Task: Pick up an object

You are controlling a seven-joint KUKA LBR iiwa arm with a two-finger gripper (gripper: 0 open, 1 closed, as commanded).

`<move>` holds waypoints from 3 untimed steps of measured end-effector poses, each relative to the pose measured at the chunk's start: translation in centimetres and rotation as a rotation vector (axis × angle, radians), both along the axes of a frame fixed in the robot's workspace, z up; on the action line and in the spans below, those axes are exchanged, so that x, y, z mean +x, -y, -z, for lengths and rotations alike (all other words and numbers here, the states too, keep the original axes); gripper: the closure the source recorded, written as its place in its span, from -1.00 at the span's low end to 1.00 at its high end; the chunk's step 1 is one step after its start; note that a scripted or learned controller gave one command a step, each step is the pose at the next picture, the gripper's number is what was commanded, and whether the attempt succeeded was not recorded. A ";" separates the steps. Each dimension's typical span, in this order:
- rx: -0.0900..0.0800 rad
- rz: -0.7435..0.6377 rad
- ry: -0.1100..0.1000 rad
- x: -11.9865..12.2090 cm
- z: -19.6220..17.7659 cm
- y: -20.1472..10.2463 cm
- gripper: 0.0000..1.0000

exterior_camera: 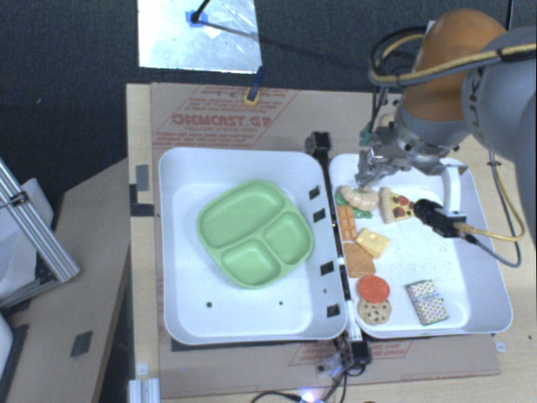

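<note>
Croissant (359, 197), at about eleven o'clock in the right bin (478, 250), sits just under the claw (369, 173), whose grip I cannot tell from here, so the pick-up seems not yet done.
</note>
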State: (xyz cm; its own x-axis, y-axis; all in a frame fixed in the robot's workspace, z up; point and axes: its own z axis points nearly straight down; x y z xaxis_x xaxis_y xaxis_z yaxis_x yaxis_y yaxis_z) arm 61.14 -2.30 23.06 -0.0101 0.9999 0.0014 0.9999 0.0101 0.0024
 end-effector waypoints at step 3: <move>-0.001 0.003 0.000 0.8 0.2 -9.2 1.00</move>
State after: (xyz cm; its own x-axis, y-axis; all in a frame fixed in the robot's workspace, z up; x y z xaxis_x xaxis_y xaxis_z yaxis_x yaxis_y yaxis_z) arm 61.93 6.85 22.90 -0.0068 1.0000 0.0006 1.0000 0.0068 0.0021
